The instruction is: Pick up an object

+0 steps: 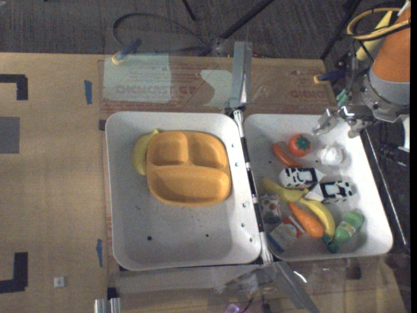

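Observation:
My gripper [339, 123] hangs over the far right corner of the right bin [378, 204], under the orange band of the arm. Its two fingers stand apart and open, with nothing between them. Just below it lies a small white object [332, 155], and to the left of that a red tomato [300, 144] beside a red-orange piece [281, 154]. Further toward the front lie two cow-patterned cartons [298, 176] [335, 190], two bananas [283, 190] [320, 215], a carrot [306, 220] and a green bottle [345, 230].
The left bin [169, 243] holds an orange divided plate [189, 167] with a yellow banana [139, 154] tucked under its left edge. Small cartons [281, 232] lie at the right bin's front left. A metal divider [244, 168] separates the bins.

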`<state>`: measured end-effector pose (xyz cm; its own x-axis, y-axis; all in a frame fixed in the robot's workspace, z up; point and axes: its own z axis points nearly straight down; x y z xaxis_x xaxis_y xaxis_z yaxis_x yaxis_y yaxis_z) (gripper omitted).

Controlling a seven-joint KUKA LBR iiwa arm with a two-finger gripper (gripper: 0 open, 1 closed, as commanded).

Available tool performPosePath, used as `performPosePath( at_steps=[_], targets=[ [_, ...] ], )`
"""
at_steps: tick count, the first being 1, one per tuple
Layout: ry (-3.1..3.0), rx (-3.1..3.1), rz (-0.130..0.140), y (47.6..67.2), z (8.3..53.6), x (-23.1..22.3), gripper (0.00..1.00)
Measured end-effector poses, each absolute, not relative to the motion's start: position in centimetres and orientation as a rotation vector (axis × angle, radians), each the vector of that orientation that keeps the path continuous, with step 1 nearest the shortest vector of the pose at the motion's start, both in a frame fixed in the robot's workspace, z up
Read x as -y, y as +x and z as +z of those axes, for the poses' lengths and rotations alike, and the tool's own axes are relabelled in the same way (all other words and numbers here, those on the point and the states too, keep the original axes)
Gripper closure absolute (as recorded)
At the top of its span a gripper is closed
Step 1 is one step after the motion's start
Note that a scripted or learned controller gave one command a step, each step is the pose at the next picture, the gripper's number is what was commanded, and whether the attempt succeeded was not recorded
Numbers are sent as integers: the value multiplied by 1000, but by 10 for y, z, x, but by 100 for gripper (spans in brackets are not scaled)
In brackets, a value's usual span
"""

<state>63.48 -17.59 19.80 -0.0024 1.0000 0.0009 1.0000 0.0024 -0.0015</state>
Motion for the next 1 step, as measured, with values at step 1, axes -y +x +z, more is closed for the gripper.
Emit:
performPosePath(
  at_steps=[1],
  targets=[
    [-2218,2228,-2,636,209,175,100]
  ],
)
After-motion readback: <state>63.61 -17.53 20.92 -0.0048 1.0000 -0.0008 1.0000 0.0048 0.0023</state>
